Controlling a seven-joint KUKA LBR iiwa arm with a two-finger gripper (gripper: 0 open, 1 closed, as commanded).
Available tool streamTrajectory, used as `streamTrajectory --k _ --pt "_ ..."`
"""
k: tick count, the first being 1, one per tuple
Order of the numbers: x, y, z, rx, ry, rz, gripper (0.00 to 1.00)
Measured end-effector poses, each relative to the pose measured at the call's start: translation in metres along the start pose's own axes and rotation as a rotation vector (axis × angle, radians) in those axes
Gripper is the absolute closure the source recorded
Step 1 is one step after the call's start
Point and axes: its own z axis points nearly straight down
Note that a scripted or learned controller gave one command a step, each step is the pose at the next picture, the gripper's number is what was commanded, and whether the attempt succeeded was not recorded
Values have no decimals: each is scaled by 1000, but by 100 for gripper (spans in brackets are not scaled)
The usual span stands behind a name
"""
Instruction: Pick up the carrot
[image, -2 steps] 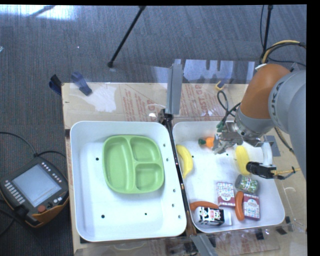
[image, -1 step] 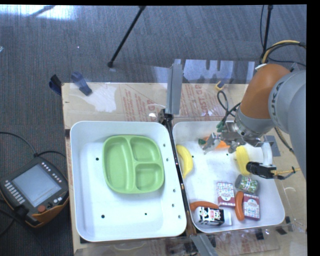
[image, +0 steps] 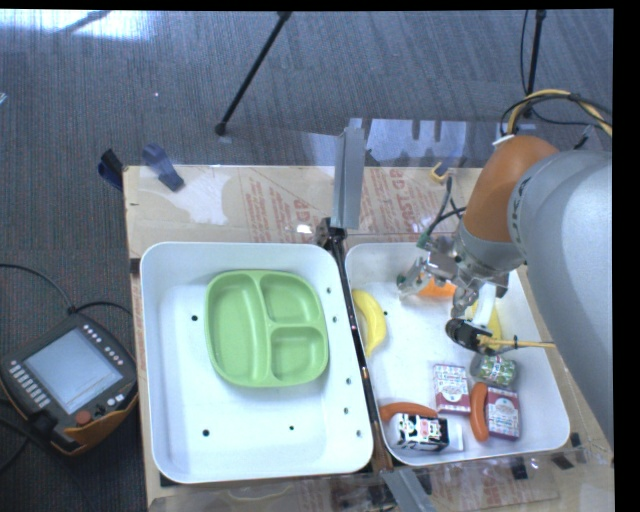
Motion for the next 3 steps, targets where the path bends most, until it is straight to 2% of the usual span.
streamTrajectory --k 1,2,3 --pt "1 -1 -7 4 -2 -7 100" --pt "2 -1 -7 5 -2 -8 0" --pt "2 -1 -15 7 -4 -12 100"
